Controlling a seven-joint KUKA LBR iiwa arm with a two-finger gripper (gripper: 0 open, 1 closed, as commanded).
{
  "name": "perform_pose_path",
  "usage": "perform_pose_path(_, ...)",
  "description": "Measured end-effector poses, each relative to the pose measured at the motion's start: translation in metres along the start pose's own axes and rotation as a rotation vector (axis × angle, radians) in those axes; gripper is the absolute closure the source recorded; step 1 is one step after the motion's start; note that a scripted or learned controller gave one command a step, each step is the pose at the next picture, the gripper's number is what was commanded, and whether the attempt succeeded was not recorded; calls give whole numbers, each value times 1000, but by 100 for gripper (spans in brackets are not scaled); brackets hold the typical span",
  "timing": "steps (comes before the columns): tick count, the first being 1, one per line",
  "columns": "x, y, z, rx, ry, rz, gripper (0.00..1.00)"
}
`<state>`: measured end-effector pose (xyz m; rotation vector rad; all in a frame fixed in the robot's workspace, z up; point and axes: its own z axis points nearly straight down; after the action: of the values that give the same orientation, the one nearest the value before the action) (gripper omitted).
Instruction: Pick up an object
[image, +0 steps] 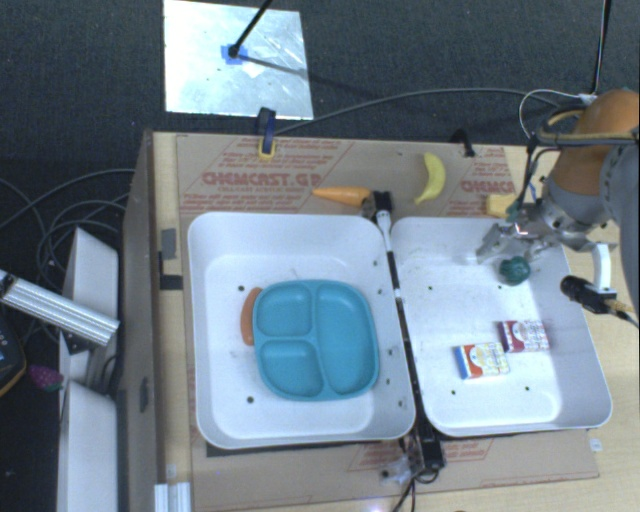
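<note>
My gripper (512, 243) hangs over the far part of the right bin (580, 400), fingers spread open. A small teal ball (516, 269) lies on the bin floor just in front of the fingertips and is not held between them. Nearer the front of the same bin lie two small cartons, a red and white one (524, 336) and a blue and orange one (480, 360). The left bin (215, 300) holds a blue divided plate (316, 338), with an orange sausage (246, 315) against its left edge.
On the cardboard behind the bins lie a banana (432, 178), a carrot (340, 196) and a small yellow piece (497, 205). A black divider clip (381, 206) sits where the bins meet. The arm comes in from the right over the right bin's far corner.
</note>
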<state>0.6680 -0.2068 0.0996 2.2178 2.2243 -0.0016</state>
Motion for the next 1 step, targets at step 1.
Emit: perform_pose_path(1, 1, -8, 14, -3, -1, 0, 0)
